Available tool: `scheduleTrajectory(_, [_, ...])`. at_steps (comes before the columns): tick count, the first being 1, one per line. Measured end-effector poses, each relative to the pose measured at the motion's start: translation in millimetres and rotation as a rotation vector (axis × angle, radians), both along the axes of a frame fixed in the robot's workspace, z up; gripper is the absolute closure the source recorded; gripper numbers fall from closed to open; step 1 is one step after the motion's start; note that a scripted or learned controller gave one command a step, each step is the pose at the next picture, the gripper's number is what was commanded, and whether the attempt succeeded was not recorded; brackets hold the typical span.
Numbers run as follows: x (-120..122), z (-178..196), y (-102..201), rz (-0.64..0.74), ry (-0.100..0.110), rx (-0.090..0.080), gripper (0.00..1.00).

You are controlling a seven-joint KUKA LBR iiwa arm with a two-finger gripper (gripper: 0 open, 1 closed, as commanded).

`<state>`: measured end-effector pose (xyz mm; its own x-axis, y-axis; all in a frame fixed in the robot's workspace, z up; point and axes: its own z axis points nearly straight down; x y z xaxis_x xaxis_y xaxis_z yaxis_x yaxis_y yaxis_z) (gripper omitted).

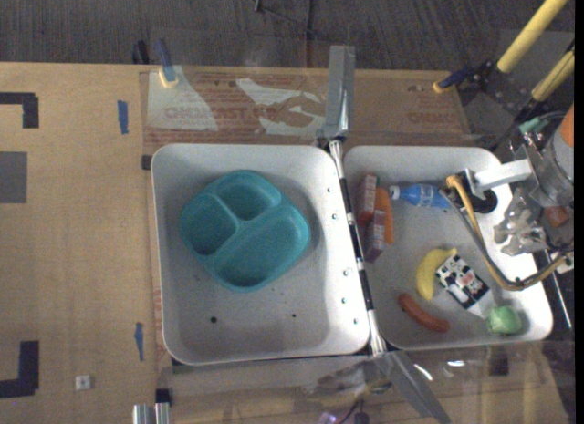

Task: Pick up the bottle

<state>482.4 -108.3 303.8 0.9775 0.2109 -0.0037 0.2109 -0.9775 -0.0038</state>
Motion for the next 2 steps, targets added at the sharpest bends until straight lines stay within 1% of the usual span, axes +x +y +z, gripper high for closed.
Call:
scheduleTrajectory(1, [-3.1, -40.8, 32.6, -0.013, -0.001, -0.001, 1.00])
scheduleTrajectory(2, [-4.0, -88.3, 29.1, -0.015, 0.000, -0.001, 1.00])
